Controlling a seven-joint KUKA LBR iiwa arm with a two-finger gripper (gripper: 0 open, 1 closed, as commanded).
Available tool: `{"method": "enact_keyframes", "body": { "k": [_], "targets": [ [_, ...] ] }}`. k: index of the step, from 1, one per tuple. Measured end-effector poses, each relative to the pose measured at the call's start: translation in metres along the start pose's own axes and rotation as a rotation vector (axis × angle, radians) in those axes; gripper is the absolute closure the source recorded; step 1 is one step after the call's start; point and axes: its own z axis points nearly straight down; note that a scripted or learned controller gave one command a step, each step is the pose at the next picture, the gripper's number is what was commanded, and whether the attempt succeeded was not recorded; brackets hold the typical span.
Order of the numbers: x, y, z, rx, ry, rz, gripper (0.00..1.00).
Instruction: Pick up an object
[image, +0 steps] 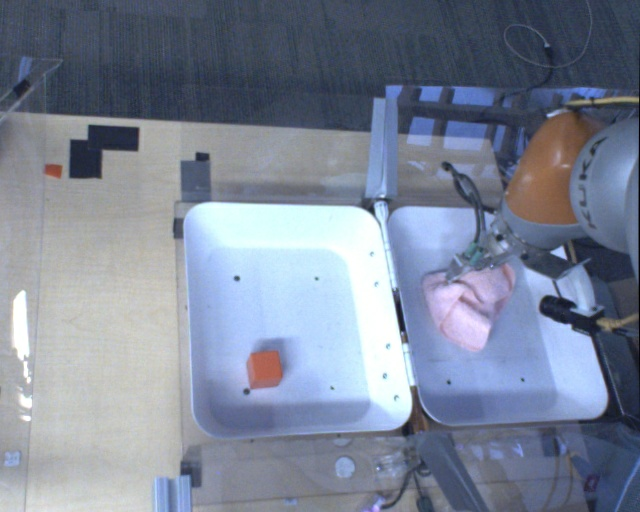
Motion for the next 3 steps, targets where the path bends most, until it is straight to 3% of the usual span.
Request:
{"method": "enact_keyframes", "body": {
  "k": [1,2,3],
  "targets": [
    [0.000,0.000,0.000,0.000,0.000,0.000,0.00],
    [0.033,-0.023,0.013,0.009,0.002,-0.013,0.00],
    [0.026,-0.065,0.007,0.020,0.007,0.169,0.00]
  ]
}}
